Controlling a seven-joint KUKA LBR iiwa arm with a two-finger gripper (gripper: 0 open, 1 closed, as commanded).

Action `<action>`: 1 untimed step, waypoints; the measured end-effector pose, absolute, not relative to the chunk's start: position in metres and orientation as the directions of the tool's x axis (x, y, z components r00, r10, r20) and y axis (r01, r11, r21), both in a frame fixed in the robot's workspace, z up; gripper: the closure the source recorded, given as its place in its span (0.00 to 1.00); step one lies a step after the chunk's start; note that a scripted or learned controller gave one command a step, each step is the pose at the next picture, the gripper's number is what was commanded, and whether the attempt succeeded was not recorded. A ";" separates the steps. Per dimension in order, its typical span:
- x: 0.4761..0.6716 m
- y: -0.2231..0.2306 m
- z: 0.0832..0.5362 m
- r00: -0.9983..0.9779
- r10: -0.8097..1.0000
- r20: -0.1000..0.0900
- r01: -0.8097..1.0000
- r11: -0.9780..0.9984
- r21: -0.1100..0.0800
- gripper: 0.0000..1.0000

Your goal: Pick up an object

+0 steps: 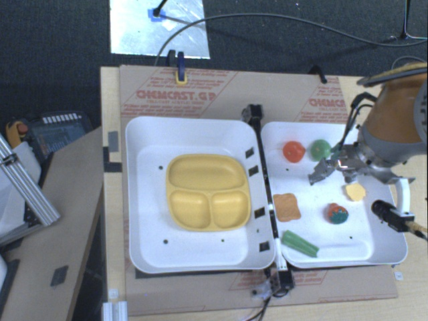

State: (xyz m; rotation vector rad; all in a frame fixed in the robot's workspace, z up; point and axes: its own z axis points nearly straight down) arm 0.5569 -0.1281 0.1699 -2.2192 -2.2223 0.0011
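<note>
Several small objects lie in the right bin: a red round piece, a green ball, an orange flat slab, a yellow chunk, a red-and-green piece and a green pod. My gripper hangs over the middle of this bin, just below the green ball and left of the yellow chunk. It reaches in from the right under the orange-banded wrist. Nothing is seen held in it.
The left bin holds a yellow divided plate. A black clip strip runs between the bins. A cardboard sheet lies under both bins, and cables cross the dark floor behind.
</note>
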 end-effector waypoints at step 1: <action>0.565 -0.124 0.112 -0.002 1.000 0.001 1.000 0.002 -0.002 0.00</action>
